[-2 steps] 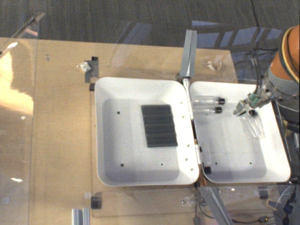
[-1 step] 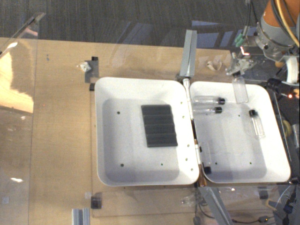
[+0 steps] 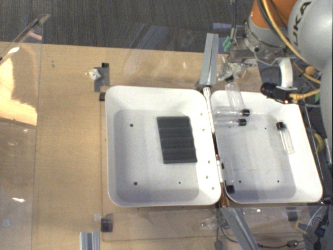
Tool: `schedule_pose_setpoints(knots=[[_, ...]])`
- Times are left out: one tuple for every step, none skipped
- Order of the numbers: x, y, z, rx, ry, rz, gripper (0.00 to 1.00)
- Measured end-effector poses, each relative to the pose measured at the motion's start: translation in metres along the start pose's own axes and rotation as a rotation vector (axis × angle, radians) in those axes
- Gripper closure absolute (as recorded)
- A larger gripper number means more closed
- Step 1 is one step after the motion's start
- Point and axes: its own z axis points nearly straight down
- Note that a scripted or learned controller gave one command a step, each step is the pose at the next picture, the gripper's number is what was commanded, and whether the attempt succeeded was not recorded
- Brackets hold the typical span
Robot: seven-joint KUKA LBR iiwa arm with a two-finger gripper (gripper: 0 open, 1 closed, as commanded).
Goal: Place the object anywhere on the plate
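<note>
Two white bins: left bin (image 3: 119, 139), right bin (image 3: 307, 176). Dark grey ribbed plate (image 3: 177, 139) mid-left bin. Clear tubes w/ black caps (image 3: 285, 137) in right bin. Arm (image 3: 307, 14) upper right: grey, orange band. Bench (image 3: 62, 139) tan wood. Dark grey carpet (image 3: 130, 7) across top.

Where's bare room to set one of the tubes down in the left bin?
The dark ridged plate sits mid-floor in the left bin. Bare floor lies left of it, and in front toward the near wall. The right bin is crowded at its far-left corner, where clear tubes cluster.
</note>
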Motion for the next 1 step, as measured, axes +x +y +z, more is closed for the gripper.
schedule_pose_setpoints(knots=[[0.0564,0.0073,0.0831,0.003,0.0,0.551,1.0]])
